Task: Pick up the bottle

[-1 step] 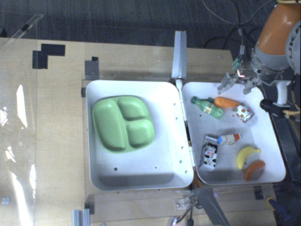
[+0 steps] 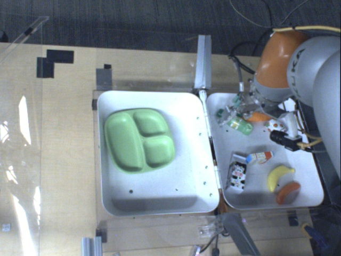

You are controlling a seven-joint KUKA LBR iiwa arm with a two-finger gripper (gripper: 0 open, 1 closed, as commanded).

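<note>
Camera view looks down at a slant on a pale wooden bench [image 2: 53,159] carrying two shallow white bins side by side. Over in the left bin [image 2: 160,196] a green divided tray [image 2: 139,139] lies toward the upper left, with plain white floor running along the bin's near edge and right side, so there is plenty of open room there. A metal post [image 2: 202,63] stands at the far end of the seam between the two bins.

Over in the right bin [image 2: 256,193] things are more crowded. Near its front right corner a yellow banana [image 2: 278,176] lies just beside a red-orange fruit [image 2: 288,192]. Toward the middle a small tube with a red body and blue cap [image 2: 259,157] lies on its side, and close to the left wall a dark patterned packet [image 2: 237,176] rests flat. A strip of bare floor stays open along the near edge, left of the fruit.

From the right the grey arm [image 2: 314,73] reaches in, its orange band bulging above the wrist, and covers the bin's far right corner. Its gripper [image 2: 238,112] is down in the far left part of that bin, over a clutter of small pieces. A green bottle [image 2: 241,126] lies on the floor right under the gripper tip, and an orange object [image 2: 257,118] sits just to its right. Whether the fingers are apart or closed I cannot tell, nor whether they touch the bottle
</note>
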